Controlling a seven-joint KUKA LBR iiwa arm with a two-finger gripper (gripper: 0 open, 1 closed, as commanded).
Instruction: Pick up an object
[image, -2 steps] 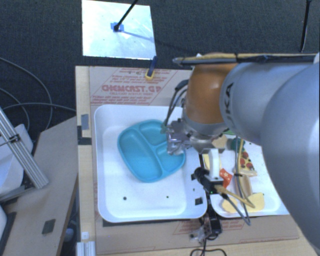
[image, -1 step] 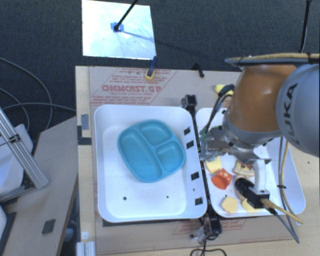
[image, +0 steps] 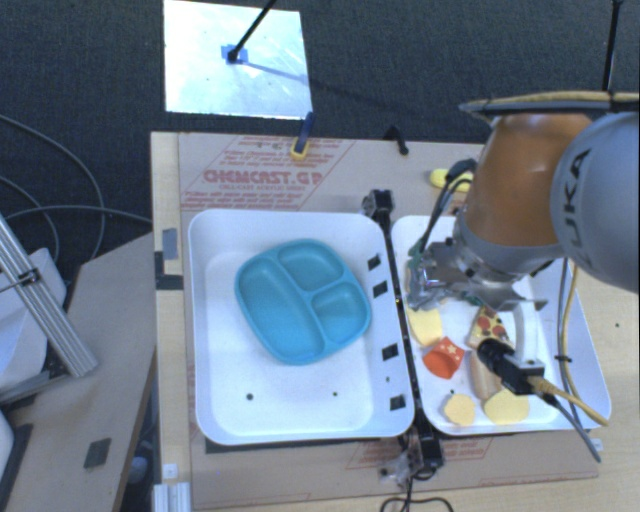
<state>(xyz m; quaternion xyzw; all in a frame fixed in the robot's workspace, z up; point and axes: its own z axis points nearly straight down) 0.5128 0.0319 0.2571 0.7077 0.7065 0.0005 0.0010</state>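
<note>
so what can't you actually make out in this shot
- right bin, far half, camera view: covered by the arm, so anything lying there is hidden.
- spotted red and yellow piece: upper end under the wrist, too small to name.
- yellow thing beyond the bin: mostly behind the arm.

end effector indistinct, right bin half hidden

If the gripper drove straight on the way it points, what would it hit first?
Probably the pale yellow piece just under the gripper in the right bin; depth is unclear from this slant.
</note>
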